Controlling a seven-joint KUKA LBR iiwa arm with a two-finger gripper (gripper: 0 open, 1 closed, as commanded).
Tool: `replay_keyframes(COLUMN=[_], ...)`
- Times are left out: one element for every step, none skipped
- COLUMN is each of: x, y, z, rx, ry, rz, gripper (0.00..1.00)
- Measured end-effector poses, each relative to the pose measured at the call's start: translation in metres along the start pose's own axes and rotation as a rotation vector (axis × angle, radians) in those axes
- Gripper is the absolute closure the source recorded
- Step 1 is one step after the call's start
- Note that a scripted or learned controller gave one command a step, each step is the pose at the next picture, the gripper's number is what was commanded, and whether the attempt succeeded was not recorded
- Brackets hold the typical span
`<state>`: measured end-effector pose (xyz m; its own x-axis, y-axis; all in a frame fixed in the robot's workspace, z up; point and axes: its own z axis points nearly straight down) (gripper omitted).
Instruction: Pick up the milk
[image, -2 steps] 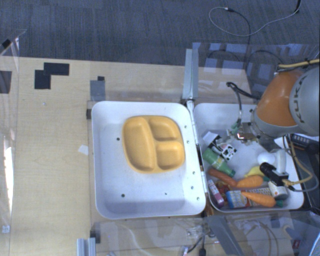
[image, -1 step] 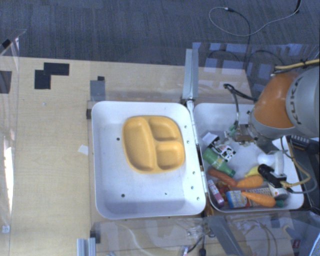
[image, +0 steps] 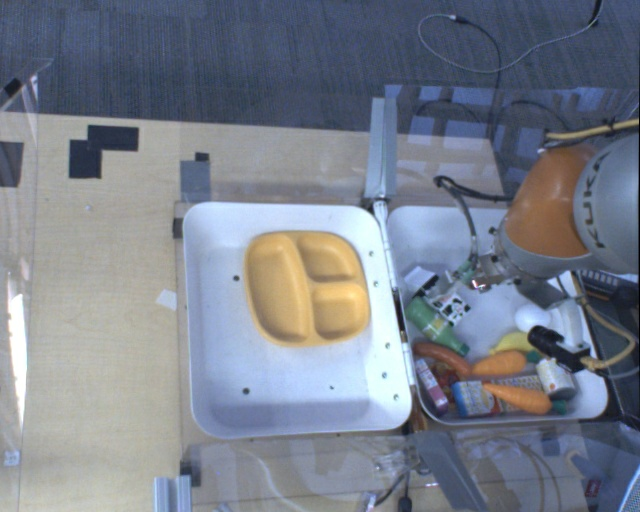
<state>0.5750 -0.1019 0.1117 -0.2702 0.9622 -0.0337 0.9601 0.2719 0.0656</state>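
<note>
Robot arm (image: 575, 205) reaching into the right bin (image: 425, 235), crowded with toy groceries.
Its claw (image: 478, 277) sits over the clutter; whether it is apart or together cannot be told. No milk can be made out. Just left: green bottle (image: 433, 322). Below: sausage (image: 440, 355), carrots (image: 512, 364). Far left: yellow tray (image: 305, 287) in the left bin (image: 215, 330).

- Two bins sat side by side on the tabletop (image: 110, 330), the left bin (image: 215, 390) at 9 o'clock of the right bin (image: 420, 235).
- A divided tray (image: 305, 288) lay in the left bin, toward its 12 o'clock half.
- The right bin's items crowded its 6 o'clock edge: a bottle (image: 433, 322) at its 9 o'clock side, two carrots (image: 510, 380) nearer 6 o'clock.
- The arm (image: 565, 205) hung over the right bin from 3 o'clock.
</note>
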Motion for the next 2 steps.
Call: replay_keyframes(x=[0.033,-0.022], y=[0.036,0.047], z=[-0.074,-0.14], rx=[0.056,0.047], ry=[0.033,0.042], rz=[-0.075,-0.482], gripper=[0.0,0.0])
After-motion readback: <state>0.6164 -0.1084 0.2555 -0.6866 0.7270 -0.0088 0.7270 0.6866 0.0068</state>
